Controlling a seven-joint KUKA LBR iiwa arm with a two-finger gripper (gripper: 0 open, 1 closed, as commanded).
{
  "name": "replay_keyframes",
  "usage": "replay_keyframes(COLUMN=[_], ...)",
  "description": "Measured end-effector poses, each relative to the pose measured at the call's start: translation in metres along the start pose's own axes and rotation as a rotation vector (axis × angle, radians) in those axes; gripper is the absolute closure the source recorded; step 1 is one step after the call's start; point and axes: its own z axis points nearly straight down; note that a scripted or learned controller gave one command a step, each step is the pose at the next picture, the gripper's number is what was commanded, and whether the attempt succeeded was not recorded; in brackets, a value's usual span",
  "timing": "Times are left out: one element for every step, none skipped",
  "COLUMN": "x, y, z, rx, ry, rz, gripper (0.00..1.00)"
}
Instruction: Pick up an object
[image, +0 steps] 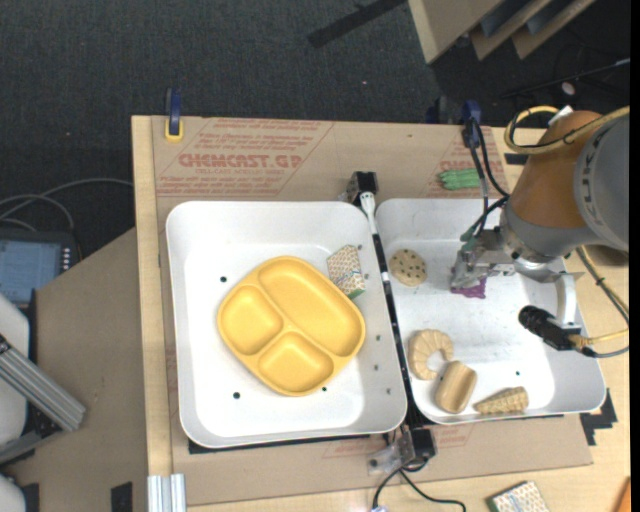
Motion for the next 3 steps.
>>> replay_keyframes(x=[0.0, 0.005, -0.074], y=[0.0, 0.064, 0.074], z=[0.001, 0.014, 0.013], rx=[0.001, 0.0, 0.006], ry=[0.001, -0.001, 0.006], rz=[0.0, -0.004, 0.003], gripper=[0.0, 0.0, 0.0])
